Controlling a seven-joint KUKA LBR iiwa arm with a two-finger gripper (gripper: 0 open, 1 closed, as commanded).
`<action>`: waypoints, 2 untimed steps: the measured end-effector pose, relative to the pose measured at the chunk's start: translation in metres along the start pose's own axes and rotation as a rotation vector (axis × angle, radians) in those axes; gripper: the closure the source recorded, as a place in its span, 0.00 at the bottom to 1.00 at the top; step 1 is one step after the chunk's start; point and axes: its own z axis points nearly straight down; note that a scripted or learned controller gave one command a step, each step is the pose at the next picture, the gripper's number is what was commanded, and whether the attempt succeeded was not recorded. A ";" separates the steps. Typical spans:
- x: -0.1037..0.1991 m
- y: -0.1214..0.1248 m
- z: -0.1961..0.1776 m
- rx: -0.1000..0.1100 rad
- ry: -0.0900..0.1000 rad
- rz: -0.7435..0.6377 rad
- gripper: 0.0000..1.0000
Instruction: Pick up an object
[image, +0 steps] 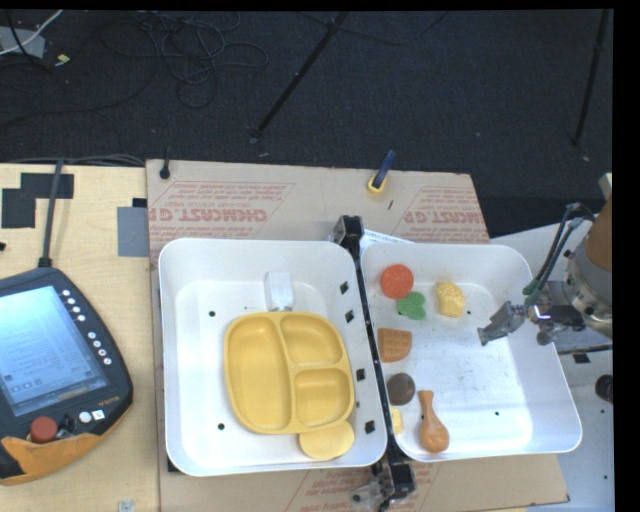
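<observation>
Two white bins side by side on the tabletop; landmark: the right bin (520, 425). Inside it, toward its left wall: red tomato (397, 279); green piece (411, 306) just below the tomato; yellow corn (450, 298) beside the green piece; waffle (394, 345) lower down; brown round item (401, 388) under the waffle; drumstick (432, 424) nearest the bin's front edge. Gripper (497, 327) over the bin's right part, well apart from every item, nothing seen between its fingers; whether they stand apart or together cannot be told. The left bin (190, 300), adjoining, holds a yellow divided tray (288, 372).
</observation>
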 end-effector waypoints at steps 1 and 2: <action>0.100 -0.021 -0.108 -0.010 0.003 -0.011 0.00; 0.095 -0.022 -0.111 0.002 0.000 0.000 1.00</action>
